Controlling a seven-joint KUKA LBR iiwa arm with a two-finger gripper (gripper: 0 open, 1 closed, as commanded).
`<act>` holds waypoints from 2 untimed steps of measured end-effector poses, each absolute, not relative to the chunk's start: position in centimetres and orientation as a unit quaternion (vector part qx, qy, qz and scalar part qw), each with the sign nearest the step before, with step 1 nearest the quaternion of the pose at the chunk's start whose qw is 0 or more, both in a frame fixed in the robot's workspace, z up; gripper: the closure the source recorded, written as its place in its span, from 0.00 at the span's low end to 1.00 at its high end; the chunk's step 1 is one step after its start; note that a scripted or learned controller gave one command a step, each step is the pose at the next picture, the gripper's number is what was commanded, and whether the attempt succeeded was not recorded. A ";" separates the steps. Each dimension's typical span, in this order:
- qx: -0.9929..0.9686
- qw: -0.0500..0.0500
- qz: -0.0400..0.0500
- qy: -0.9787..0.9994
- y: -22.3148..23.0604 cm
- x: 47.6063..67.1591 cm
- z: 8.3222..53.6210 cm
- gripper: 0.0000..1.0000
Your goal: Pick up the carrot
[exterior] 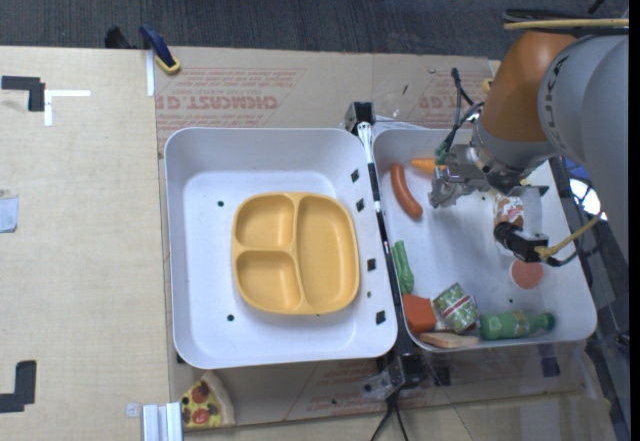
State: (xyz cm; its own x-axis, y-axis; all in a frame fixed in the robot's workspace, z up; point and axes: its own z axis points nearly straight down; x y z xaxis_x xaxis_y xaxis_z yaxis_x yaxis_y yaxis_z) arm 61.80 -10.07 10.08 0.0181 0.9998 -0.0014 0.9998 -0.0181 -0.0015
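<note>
Near rim, right bin: a green plastic bottle lying on its side (515,325), a green-and-red crumpled packet (455,307) and an orange-red block (419,310) crowd the nearest wall of the right shallow white bin (570,274).
Left bin: the left shallow white bin (190,229) holds a yellow three-compartment plastic plate (297,253) at its centre.
Mid bin: a slim green pod-shaped toy (402,266) lies along the dividing wall; a red-brown sausage-shaped toy (405,190) lies above it.
Task object: the small orange carrot (424,166) lies near the far wall of the right bin, just beside the sausage's upper end and partly hidden by the tool.
Tool: the two-finger gripper (447,191) hangs just beside the carrot; nothing is visible between its fingers, and how far they are parted cannot be told.
Step in hand: approach, judged; the carrot is not yet grasped.
Next move: likely a short shift toward the far wall, then descent over the carrot.
Edges: far wall and sausage flank the carrot closely.
Open room: bare bin floor lies between gripper and bottle.
</note>
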 end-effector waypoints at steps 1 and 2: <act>-0.713 0.000 0.001 -0.701 -10.1 61.8 10.1 0.00; -0.746 -0.001 0.001 -0.666 -11.3 65.9 26.5 0.00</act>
